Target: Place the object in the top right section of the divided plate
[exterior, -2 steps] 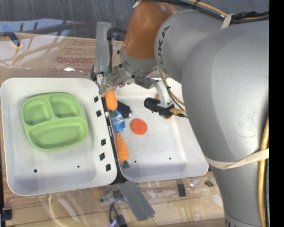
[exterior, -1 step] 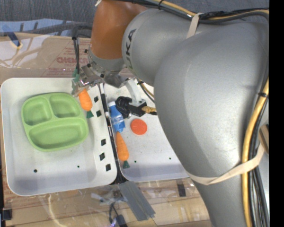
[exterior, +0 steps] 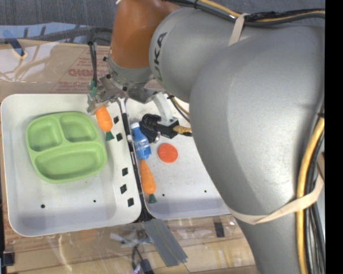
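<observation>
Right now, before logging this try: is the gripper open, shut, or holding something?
Gripper: fingers not discernible; a small orange toy carrot sits right below it, grasp unconfirmed.

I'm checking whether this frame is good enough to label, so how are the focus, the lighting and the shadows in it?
Camera view: the arm looms large and slightly soft, blocking much of the right bin; the green divided plate and the carrot beside it read clearly; lighting is even, with soft shadows under the plate; there's mild glare on the arm's grey shell; the gripper area is dark and cluttered.
</observation>
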`<state>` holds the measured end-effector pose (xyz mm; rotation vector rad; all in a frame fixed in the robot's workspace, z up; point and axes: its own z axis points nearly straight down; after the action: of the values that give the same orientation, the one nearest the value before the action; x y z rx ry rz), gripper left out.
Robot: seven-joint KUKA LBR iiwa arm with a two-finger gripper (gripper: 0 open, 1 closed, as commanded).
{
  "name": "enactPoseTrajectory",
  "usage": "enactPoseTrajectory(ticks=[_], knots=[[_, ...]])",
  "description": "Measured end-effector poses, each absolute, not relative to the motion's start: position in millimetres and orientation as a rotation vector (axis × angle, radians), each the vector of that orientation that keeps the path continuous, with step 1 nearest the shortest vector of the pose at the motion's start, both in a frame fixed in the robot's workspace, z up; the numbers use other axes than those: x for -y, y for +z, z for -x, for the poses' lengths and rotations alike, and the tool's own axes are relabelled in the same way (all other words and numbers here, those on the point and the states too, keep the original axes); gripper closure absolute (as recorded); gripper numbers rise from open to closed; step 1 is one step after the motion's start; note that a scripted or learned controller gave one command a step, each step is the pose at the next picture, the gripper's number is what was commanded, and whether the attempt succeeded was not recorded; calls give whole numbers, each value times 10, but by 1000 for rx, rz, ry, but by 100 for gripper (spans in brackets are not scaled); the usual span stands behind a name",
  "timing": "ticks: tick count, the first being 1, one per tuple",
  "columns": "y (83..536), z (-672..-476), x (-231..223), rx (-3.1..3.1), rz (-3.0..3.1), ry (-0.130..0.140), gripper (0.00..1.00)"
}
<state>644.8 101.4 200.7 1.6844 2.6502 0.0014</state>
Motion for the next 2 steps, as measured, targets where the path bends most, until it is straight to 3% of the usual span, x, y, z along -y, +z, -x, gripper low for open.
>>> enactPoseTrajectory(ticks=[1,2], knots=[[1141,-6357,-990,-2837,-1360,-5,100],[1145,-6360,-988,-2836,-1360,-4,0]])
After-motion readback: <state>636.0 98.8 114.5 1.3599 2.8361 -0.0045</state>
